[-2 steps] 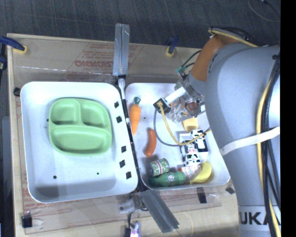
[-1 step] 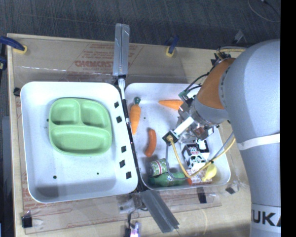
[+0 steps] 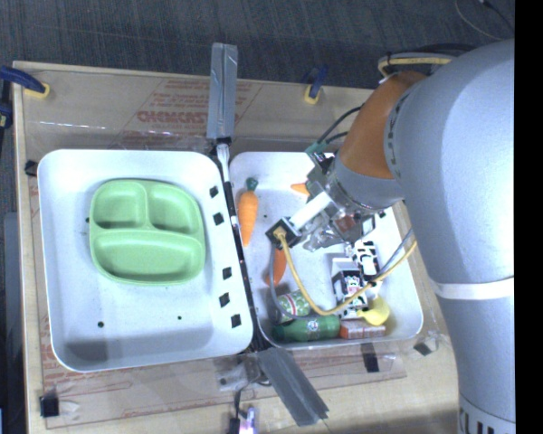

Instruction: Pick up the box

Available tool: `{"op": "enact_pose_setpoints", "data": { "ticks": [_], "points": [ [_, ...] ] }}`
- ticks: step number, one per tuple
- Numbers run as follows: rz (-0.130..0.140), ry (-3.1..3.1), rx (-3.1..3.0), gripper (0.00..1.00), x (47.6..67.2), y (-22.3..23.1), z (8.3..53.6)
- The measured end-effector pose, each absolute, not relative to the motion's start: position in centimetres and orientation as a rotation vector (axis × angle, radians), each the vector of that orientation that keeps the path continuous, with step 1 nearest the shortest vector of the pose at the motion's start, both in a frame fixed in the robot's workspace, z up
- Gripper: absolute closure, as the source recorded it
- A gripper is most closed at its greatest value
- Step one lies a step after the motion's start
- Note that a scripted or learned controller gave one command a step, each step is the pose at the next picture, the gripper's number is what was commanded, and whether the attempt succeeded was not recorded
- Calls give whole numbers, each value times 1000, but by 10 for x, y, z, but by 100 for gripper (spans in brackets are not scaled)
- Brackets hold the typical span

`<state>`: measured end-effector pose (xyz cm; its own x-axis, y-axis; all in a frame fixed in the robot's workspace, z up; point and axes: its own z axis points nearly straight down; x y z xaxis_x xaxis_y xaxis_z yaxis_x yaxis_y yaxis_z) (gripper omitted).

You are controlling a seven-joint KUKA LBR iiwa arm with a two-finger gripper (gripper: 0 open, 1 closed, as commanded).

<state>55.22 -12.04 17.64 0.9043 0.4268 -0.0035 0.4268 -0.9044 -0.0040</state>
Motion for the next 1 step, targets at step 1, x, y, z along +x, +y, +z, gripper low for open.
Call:
{"op": "enact_pose_setpoints", "data": {
  "ticks": [1],
  "points": [
    [-9, -764, -3044, 100, 524, -91, 94]
  ]
}}
